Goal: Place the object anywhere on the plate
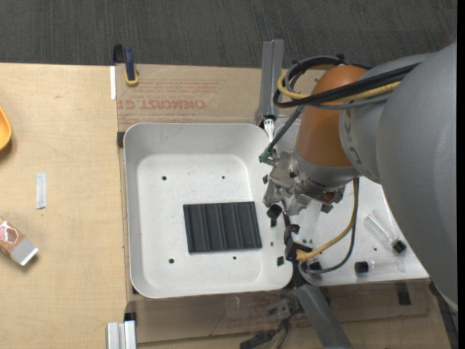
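Note:
A dark grey ribbed plate lies flat in the left white bin, a little right of its middle. The arm's orange band and grey wrist hang over the seam between the two bins. My gripper sits below the wrist, just off the plate's right edge, mostly hidden by the wrist and cables. In the right bin lie a clear tube with a black cap and a smaller clear piece with a black end, both apart from the gripper. I see nothing held in the gripper.
Yellow and black cables loop around the wrist and trail down to the bins' front edge. On the wooden bench left of the bins lie a small white strip, a brown-and-grey block and an orange item at the left edge.

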Controlling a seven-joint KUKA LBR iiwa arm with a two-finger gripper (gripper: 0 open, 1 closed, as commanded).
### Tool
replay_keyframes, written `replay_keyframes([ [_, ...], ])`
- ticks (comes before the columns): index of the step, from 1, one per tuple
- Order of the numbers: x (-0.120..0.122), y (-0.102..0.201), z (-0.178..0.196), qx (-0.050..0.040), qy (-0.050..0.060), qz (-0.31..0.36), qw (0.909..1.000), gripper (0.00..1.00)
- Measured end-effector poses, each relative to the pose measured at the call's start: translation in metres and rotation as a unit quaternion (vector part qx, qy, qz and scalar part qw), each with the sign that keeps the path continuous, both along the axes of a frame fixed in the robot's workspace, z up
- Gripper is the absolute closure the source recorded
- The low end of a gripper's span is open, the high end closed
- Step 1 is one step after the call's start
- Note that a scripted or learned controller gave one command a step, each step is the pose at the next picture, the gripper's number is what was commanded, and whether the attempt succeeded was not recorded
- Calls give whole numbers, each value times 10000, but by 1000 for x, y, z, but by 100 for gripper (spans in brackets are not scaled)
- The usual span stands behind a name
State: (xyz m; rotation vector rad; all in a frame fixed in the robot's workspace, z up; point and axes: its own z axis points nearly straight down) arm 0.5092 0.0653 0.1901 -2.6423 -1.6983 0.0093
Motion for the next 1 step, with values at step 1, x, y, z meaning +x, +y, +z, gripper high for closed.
replay_keyframes([
  [1,-32,86,39,-4,-8,-295,9996,100],
])
